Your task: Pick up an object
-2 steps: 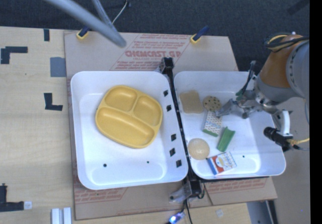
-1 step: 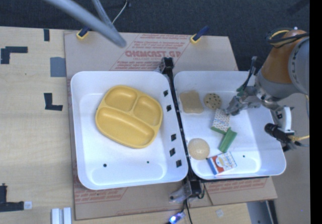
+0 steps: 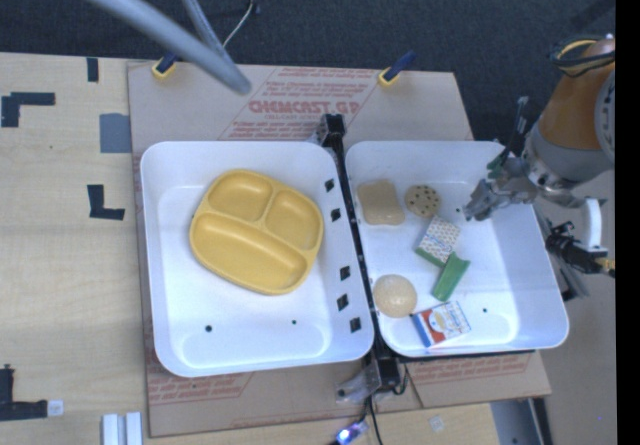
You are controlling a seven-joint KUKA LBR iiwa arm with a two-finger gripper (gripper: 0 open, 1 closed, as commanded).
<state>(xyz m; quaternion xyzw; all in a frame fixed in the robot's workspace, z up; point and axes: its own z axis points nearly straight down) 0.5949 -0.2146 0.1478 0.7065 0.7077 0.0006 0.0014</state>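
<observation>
The right bin (image 3: 520,263) holds several small items: a beige square piece (image 3: 379,202), a round speckled cookie (image 3: 423,199), a green-and-white patterned packet (image 3: 439,240), a green bar (image 3: 451,276), a round beige bun (image 3: 395,295) and a red, white and blue box (image 3: 441,323). My gripper (image 3: 480,203) hangs over the upper right part of this bin. It is right of the cookie and above the patterned packet. Nothing is visibly held in it.
A yellow divided plate (image 3: 258,230) lies in the left bin (image 3: 250,333). A black divider (image 3: 345,233) runs between the two bins. The grey arm with its orange band (image 3: 575,113) enters from the right. Cables hang beside the right bin's edge (image 3: 575,248).
</observation>
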